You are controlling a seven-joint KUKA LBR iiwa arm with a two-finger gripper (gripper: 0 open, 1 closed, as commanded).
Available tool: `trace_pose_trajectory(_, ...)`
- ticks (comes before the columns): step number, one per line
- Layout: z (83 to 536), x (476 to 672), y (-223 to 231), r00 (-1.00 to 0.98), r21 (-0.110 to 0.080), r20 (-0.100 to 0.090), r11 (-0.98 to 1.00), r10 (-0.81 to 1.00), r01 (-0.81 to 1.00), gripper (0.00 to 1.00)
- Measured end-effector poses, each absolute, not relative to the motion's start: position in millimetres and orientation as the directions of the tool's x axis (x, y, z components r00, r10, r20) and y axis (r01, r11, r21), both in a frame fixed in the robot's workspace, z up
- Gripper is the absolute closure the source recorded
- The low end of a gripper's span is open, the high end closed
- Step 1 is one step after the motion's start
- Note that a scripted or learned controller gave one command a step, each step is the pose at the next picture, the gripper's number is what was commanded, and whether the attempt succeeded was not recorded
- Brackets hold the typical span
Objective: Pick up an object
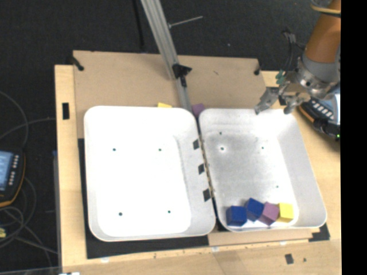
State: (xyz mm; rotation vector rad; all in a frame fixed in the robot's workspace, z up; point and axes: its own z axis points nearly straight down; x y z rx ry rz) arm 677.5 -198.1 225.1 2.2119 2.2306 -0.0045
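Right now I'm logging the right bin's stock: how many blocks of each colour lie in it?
Blue blocks: 2
Purple block: 1
Yellow block: 1
Total: 4, all at the right bin's near edge.

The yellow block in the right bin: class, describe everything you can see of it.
The yellow block is a small, plain cube-like piece, bright yellow. It sits at the right bin's near edge, the rightmost of a row of four, against the purple block. The gripper is far from it, at the bin's far rim.
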Motion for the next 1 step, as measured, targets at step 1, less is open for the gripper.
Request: trace_pose_trajectory(1, 237.3, 678.2, -198.8, -0.013, 0.001, -0.005, 0.013, 1.000, 1.000, 1.00)
